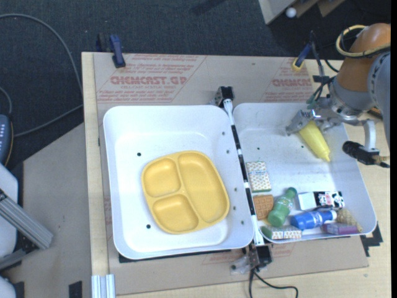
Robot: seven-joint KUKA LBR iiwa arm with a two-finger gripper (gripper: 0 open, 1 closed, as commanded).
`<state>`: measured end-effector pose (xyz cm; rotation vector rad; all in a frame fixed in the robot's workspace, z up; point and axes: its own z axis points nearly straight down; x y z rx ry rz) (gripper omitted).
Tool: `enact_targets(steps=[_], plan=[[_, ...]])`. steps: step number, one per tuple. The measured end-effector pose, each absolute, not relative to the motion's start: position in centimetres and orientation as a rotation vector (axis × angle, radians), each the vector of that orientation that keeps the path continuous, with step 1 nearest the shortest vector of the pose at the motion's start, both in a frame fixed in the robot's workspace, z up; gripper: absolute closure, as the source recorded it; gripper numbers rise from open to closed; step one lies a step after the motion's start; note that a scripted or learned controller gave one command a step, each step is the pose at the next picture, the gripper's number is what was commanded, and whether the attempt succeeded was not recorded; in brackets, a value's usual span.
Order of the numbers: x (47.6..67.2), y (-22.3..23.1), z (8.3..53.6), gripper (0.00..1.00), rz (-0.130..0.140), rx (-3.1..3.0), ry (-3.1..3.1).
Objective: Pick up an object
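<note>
My gripper (308, 121) hangs over the far part of the right bin (273, 129), reaching in from the right below the orange band. A yellow cone-shaped object (316, 141) sits with its upper end between the two grey fingers (294, 126) and slants down and to the right from them. The fingers look shut on that upper end. Whether the object's lower tip still touches the bin floor is unclear.
A yellow three-part tray (184, 191) lies in the left bin (124, 141). Along the right bin's near edge lie patterned sachets (257, 176), a brown waffle piece (263, 205), a green bottle (280, 208), a blue bottle (313, 219), a small white box (322, 199) and a purple item (340, 228).
</note>
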<state>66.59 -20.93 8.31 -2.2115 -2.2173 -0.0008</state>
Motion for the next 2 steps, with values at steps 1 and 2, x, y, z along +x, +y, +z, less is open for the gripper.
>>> enact_targets(steps=[1,2], plan=[[66.7,-21.2,9.6,1.0,0.0,-2.219,-2.225],[66.7,-15.7,8.5,1.0,0.0,-2.218,-2.222]])
